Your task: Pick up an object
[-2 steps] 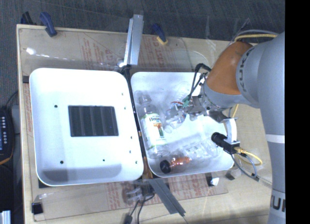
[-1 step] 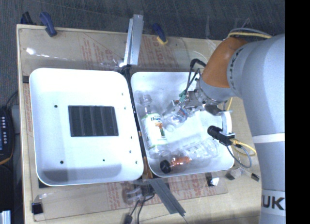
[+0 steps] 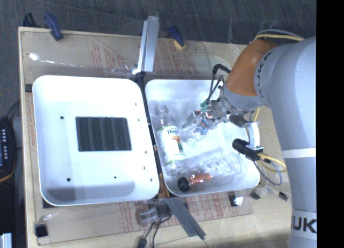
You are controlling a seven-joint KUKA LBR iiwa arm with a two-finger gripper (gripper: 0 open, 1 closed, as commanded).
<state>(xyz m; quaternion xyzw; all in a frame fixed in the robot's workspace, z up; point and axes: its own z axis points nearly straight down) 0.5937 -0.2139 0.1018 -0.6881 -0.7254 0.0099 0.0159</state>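
Observation:
The right bin (image 3: 247, 180) holds several clear plastic bottles. One with a white and green label (image 3: 172, 140) lies along the bin's left wall. Another with a black cap and an orange label (image 3: 194, 179) lies along the near wall, and a clear one (image 3: 221, 164) rests just above it. My gripper (image 3: 206, 116) is down in the middle of this bin, over crumpled clear plastic (image 3: 193, 129) right of the labelled bottle. Glare and the wrist hide what lies under it.
The left bin (image 3: 54, 102) has a dark ribbed rectangle (image 3: 103, 133) on its floor. A metal bar (image 3: 148, 43) rises between the bins at the back. Blue clamps (image 3: 52, 26) hold the bench's far edge. The arm's grey body (image 3: 290, 107) covers the right bin's right side.

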